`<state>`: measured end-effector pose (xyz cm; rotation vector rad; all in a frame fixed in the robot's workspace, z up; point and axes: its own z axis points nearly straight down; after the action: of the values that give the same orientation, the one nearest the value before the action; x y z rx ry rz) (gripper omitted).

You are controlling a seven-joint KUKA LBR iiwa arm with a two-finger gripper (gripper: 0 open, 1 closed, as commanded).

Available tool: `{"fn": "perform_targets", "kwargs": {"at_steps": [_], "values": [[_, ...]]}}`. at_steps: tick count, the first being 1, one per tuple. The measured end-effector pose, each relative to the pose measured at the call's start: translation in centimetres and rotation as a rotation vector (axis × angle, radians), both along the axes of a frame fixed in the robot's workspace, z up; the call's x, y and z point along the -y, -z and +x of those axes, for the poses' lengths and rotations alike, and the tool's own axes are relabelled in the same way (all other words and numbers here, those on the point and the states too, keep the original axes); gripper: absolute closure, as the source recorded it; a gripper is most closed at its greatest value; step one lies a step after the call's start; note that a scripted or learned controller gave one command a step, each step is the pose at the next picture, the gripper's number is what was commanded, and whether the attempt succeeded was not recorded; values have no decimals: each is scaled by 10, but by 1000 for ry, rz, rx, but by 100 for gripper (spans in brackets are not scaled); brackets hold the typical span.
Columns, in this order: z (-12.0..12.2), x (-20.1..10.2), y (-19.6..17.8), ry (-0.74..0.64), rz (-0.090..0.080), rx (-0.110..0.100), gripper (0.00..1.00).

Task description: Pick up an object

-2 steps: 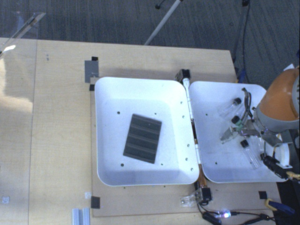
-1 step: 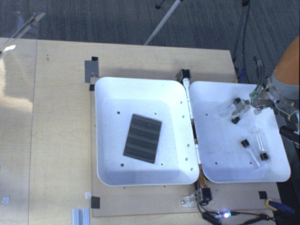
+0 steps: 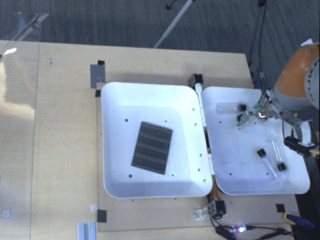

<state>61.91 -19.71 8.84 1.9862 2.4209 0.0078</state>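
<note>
A dark grey ribbed rectangular pad [image 3: 152, 147] lies tilted in the middle of the left bin [image 3: 115, 99]. The right bin [image 3: 295, 184] holds a clear tube with a black cap [image 3: 230, 107] near its far edge. A small black piece [image 3: 261, 153] and a second clear capped tube [image 3: 276, 158] lie nearer the front right. My gripper [image 3: 248, 117] is low over the far part of the right bin, just right of and below the first tube. The view is too small to show anything held.
The grey arm with its orange band [image 3: 295, 76] reaches in over the right bin's far right corner. Black clamps [image 3: 196, 79] sit at the bin corners. Cables and a lit connector [image 3: 235, 228] lie at the bench's front edge, and a tripod leg [image 3: 180, 14] stands behind.
</note>
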Motion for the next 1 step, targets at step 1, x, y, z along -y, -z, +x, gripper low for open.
{"fn": "perform_targets", "kwargs": {"at_steps": [1], "values": [[-11,-15,-1,-34,-1,1,0]]}}
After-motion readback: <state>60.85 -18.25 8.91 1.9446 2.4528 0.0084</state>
